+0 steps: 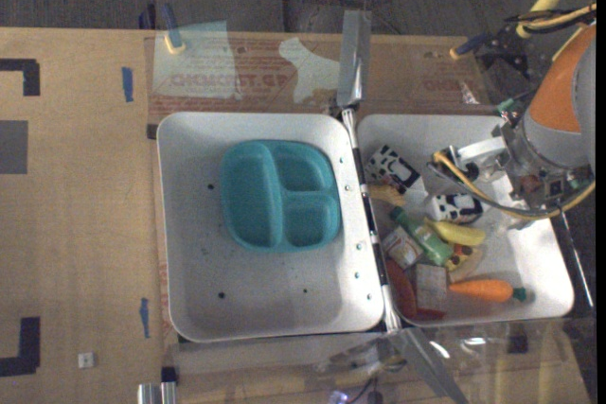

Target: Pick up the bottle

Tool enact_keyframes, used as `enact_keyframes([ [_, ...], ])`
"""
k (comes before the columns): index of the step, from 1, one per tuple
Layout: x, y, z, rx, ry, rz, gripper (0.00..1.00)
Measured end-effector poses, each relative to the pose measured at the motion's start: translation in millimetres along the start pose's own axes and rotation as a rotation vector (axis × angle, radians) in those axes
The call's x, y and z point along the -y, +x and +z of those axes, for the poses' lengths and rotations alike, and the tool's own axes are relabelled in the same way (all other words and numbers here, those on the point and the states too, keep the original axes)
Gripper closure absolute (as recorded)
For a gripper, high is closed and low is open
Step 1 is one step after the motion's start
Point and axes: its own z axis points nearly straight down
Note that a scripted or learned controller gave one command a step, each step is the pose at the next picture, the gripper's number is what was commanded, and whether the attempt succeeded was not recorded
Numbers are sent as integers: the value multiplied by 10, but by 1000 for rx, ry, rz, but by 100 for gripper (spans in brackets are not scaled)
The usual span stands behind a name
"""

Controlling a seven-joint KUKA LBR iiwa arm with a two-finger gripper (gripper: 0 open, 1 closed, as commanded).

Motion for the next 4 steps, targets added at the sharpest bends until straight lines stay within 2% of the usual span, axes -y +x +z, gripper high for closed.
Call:
enact_keyframes([
  [1,275,-39,-206,1,1,-110,0],
  [2,180,213,-1289,-2,-4,-163,0],
  [3,190,222,-1388,-1,-4,-166,100],
  [4,-327,-391,-1852,-3,-5,-172,100],
])
